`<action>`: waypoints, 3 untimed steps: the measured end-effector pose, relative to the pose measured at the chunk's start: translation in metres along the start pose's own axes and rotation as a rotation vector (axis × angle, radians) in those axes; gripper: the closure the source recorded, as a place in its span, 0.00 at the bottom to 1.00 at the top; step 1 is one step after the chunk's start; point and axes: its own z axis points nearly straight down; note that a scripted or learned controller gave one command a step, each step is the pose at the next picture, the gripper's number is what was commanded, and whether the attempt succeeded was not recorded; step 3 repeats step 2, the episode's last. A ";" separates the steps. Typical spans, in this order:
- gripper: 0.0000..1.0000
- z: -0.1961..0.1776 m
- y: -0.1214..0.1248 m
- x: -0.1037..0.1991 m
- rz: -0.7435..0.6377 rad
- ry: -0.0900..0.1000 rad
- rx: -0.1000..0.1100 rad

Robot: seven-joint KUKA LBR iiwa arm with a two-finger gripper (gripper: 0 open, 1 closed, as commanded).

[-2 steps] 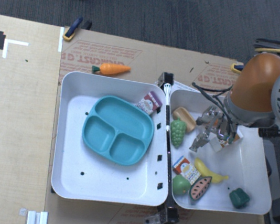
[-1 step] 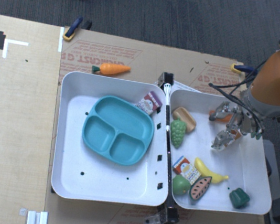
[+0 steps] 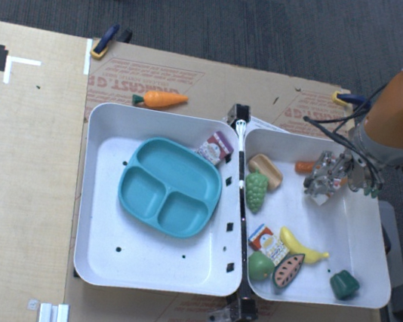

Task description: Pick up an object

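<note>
Nothing picked yet: gripper [image 3: 325, 186] hangs over the right bin [image 3: 371, 246] far side, finger state unclear, toys untouched.

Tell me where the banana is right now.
The banana lies in the right bin, near its front, between the small carton and the watermelon slice.

Cardboard-covered bench [image 3: 13, 186] bearing two white bins [image 3: 87, 252] side by side, toy carrot [image 3: 162, 99] behind them.
</note>
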 end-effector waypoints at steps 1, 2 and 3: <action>1.00 -0.127 0.062 0.013 -0.099 0.005 0.000; 1.00 -0.138 0.131 0.060 -0.267 0.007 -0.001; 1.00 -0.138 0.131 0.060 -0.267 0.007 -0.001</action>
